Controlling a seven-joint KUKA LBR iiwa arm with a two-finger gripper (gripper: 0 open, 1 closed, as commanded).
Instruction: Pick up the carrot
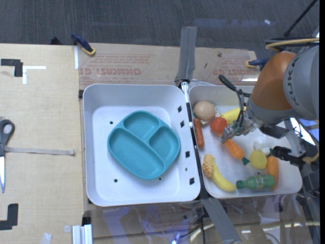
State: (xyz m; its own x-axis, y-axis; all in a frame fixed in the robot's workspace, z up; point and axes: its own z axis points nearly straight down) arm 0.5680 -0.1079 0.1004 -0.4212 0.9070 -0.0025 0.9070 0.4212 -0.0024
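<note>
Grey metal formed the gripper (pixel 229 132), which sat low over the right bin (pixel 291 184) with its fingertips just above the upper end of the carrot (pixel 234 149). Whether the fingers were spread or closed could not be determined, and nothing was visibly held between them. The arm (pixel 299 83) entered from the right, its orange band (pixel 269 85) above the wrist, and sloped down and to the left toward the bin's middle.

The carrot lay on the bin floor directly below and slightly right of the fingertips, angled from upper left to lower right, with its green top toward the lower right. A red tomato (pixel 218 125) rested just left of the gripper, touching or nearly touching it. A beige egg-shaped item (pixel 204 110) lay above and left of the tomato. A yellow piece (pixel 231 115) lay just above the gripper. A sausage (pixel 198 133) ran along the bin's left wall. A banana (pixel 221 179) and a corn-like piece (pixel 207 164) occupied the lower left area. A lemon (pixel 258 159), a second orange carrot-like item (pixel 272 170) and a green bottle (pixel 256 182) occupied the lower right area.

The left bin (pixel 96 151) held a blue divided plate (pixel 143 144). Scissors (pixel 4 146) lay on the bench (pixel 40 187) at the far left.
</note>
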